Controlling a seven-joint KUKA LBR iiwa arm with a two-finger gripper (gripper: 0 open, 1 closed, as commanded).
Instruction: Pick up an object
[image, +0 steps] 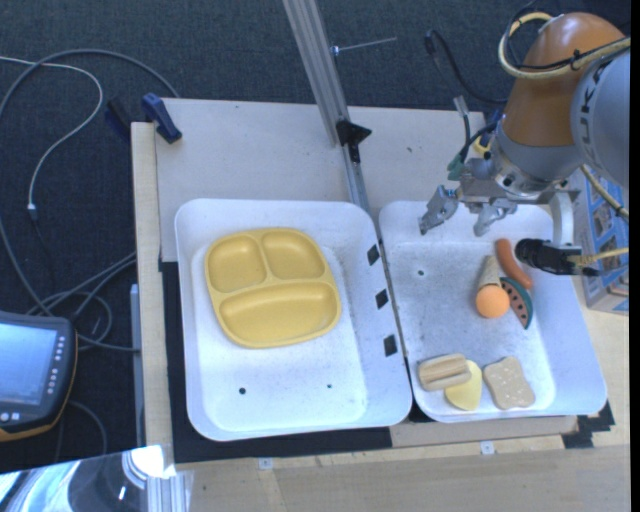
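A: Where is the gripper (463, 216)?

B: Upper right of the frame, over the top edge of the right bin (440, 300). Its two fingers are spread apart with nothing between them.

A: And the objects?

B: Just below and right of it lie an orange carrot (513, 263), an orange ball (491, 301) and a watermelon slice (519, 301), bunched together. Farther down, near the bin's lower edge, sit a hot dog bun (443, 370), a yellow wedge (465, 392) and a cracker (509, 384).

A: The other side?

B: The left bin (290, 390) holds a yellow divided tray (272, 286). A metal post (322, 70) slants in from the top. Both bins rest on a pale bench (250, 140) over dark carpet (70, 200).
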